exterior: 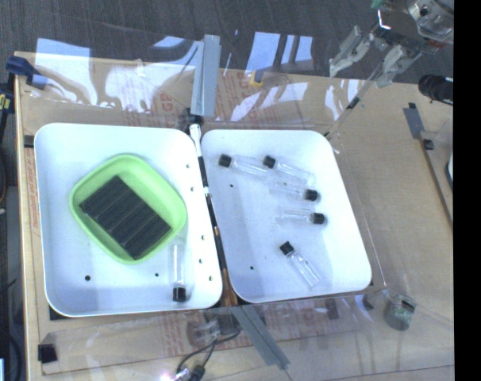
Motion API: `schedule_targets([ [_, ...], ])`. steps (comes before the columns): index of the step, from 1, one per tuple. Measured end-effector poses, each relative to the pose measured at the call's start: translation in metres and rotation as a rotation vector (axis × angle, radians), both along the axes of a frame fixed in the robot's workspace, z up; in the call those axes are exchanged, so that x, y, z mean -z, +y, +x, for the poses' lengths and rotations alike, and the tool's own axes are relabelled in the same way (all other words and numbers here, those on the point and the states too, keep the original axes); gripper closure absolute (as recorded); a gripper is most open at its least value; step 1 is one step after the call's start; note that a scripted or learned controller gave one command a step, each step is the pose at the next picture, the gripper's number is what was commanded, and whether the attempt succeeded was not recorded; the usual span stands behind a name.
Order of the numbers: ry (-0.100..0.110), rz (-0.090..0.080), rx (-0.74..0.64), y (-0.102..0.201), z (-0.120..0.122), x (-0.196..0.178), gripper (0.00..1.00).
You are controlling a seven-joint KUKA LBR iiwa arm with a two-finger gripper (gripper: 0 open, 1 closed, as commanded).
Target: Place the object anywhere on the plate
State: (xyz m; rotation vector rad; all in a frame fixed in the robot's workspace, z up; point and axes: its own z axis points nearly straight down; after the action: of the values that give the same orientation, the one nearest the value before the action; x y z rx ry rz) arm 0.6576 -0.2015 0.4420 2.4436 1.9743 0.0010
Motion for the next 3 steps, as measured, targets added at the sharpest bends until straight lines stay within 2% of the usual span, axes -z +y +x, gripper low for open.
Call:
schedule_targets([
  [1,0.001,-0.001,0.112,-0.001,-0.0004,0.0001,0.0],
  [2,0.002,0.002,0.074,0.0019,0.0,0.0005,0.0],
  [3,0.002,0.004,0.066,0.0043,0.001,-0.0095,1.0],
])
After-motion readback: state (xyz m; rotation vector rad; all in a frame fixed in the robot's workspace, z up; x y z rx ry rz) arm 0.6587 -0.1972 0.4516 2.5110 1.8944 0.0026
